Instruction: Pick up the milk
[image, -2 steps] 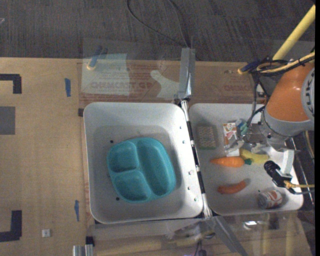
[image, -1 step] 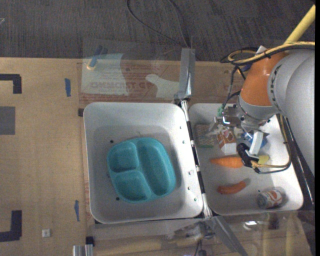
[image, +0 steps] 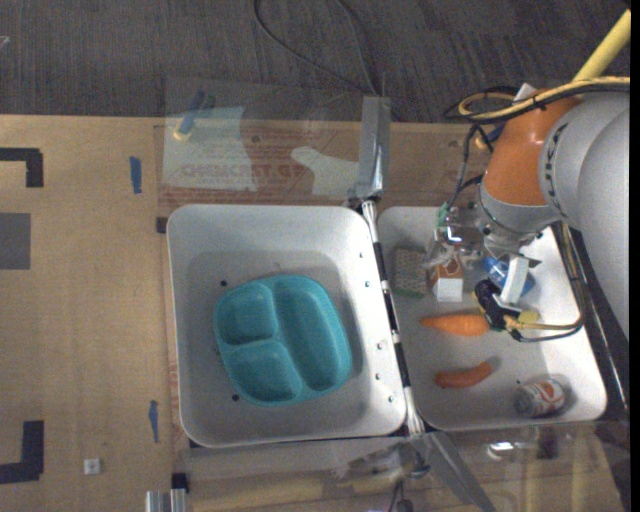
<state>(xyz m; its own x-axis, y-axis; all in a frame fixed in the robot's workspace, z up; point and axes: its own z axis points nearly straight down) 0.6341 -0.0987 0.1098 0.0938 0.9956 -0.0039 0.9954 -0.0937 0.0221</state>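
The milk (image: 447, 284) is a small carton with a white side and a brownish top, standing in the upper left part of the right bin (image: 580, 400). My gripper (image: 455, 250) hangs directly over it at the end of the grey arm with the orange band (image: 520, 165). The wrist hides the carton's top and the gripper's tips, so I cannot tell whether they touch the carton.
In the right bin lie a grey-green sponge-like piece (image: 408, 270), a carrot (image: 455, 323), an orange sausage (image: 463, 375), a can (image: 540, 397) and a blue item (image: 497, 270) under the wrist. The left bin (image: 190, 240) holds a teal divided plate (image: 283, 338).
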